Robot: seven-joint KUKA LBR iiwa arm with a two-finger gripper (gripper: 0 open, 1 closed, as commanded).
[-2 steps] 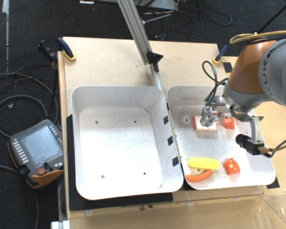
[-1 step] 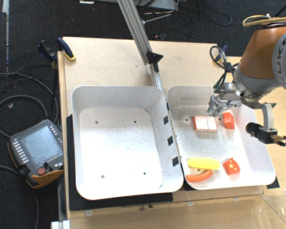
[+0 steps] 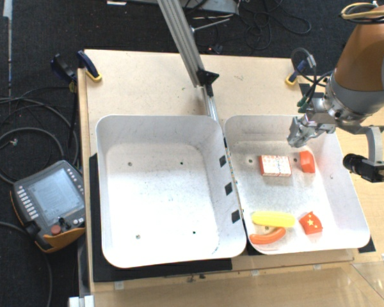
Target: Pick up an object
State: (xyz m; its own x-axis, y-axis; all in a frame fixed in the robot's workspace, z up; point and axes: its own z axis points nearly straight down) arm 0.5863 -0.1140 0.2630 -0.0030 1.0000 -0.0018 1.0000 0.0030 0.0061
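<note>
The right bin [image 3: 345, 197] holds several small objects. A pink-and-white block [image 3: 275, 165] lies near its middle, with an orange-red piece [image 3: 307, 162] just to its right. Toward the front lie a yellow banana-shaped piece [image 3: 274, 219], an orange curved piece [image 3: 267, 236] below it, and a red block [image 3: 311, 223]. My gripper [image 3: 299, 136] hangs over the back of the right bin, above and slightly left of the orange-red piece and right of the pink block. Nothing shows between its fingers.
The left bin [image 3: 109, 171] sits beside the right one, with a ridge between them. A metal strut [image 3: 182, 37] slants down to the bins' back edge. Clamps [image 3: 89, 66] sit at the bench's back corners. A teach pendant [image 3: 48, 200] lies left of the bench.
</note>
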